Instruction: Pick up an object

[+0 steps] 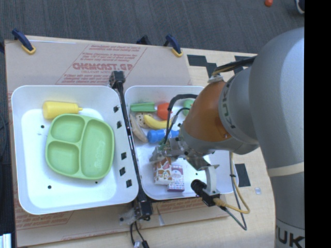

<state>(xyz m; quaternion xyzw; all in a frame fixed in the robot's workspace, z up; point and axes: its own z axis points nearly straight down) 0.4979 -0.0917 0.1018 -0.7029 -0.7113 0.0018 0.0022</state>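
The right bin [223,186] holds a heap of small toys. A green stick-shaped piece [141,107], a red-orange piece [163,109], a yellow banana [153,121] and a blue piece [155,136] lie toward its far left side. A small printed carton [169,174] lies flat near the front wall. My gripper [164,151] hangs low in this bin, just above the carton's far edge and right beside the blue piece. The orange wrist band and the grey arm cover the bin's right half.
The left bin [31,190] carries a green three-part plate [80,146] and a yellow squeeze bottle [60,109] behind it. A black hinge strip [126,138] runs between the bins. A yellow cable [235,203] trails off the front right.
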